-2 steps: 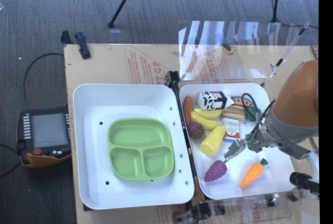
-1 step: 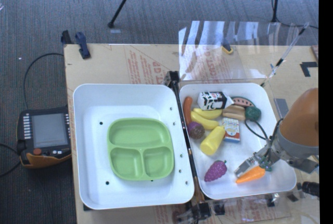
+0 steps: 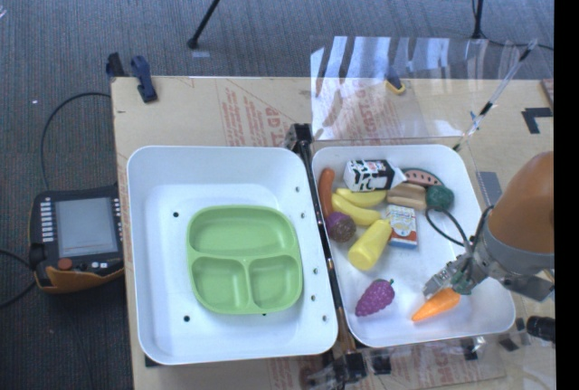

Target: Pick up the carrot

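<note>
While I lean in from three o'clock, the bench (image 3: 208,108) spreads under me as the largest thing, brown board with red print, carrying two shallow white bins side by side. The left bin (image 3: 154,189) sits toward nine o'clock and holds a green divided tray (image 3: 244,257) with three compartments. The right bin (image 3: 484,293) sits toward three o'clock and holds the toy food. My grey arm (image 3: 529,225), orange above the wrist, comes over that bin's four-o'clock corner. Among the food, a yellow bottle (image 3: 370,244) lies tilted near the bin's middle, with a banana (image 3: 353,208) at its eleven o'clock and a black-and-white milk carton (image 3: 371,173) at twelve o'clock beyond that. A purple bunch of grapes (image 3: 374,298) lies at the bottle's six o'clock. The carrot (image 3: 437,305) lies at about five o'clock in the right bin, orange tip pointing toward eight o'clock, its thick end toward my gripper (image 3: 452,280), which hangs right at that end. Whether my jaws are apart or closed on the carrot, I cannot tell; the fingers blur into the carrot's top.
</note>
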You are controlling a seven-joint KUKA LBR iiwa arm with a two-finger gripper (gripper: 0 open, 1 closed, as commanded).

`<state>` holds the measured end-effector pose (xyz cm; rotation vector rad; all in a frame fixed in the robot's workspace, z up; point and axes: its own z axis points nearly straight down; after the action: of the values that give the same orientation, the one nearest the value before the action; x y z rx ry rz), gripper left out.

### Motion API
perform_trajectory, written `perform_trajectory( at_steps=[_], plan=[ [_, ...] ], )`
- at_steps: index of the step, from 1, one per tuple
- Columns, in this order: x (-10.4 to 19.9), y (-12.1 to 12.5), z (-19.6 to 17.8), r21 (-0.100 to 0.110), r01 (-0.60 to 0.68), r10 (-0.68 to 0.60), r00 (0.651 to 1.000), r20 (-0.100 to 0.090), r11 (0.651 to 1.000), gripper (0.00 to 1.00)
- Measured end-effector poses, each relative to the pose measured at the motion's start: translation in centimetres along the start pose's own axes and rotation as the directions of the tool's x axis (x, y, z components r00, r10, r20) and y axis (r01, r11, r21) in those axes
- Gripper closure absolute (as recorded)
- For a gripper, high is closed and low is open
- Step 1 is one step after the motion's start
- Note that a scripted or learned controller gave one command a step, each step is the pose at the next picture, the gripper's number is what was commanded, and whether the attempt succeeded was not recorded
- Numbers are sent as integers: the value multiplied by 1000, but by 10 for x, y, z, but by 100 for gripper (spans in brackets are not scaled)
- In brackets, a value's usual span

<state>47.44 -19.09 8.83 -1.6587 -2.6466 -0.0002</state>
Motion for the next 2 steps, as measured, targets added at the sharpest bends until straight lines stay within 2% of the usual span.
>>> perform_trajectory(
  at_steps=[1, 2],
  plan=[
    [73, 37, -52, -7, -147, 147, 989, 7, 989, 100],
    [-15, 3, -29, -1, 222, -222, 975, 11, 975, 100]
  ],
)
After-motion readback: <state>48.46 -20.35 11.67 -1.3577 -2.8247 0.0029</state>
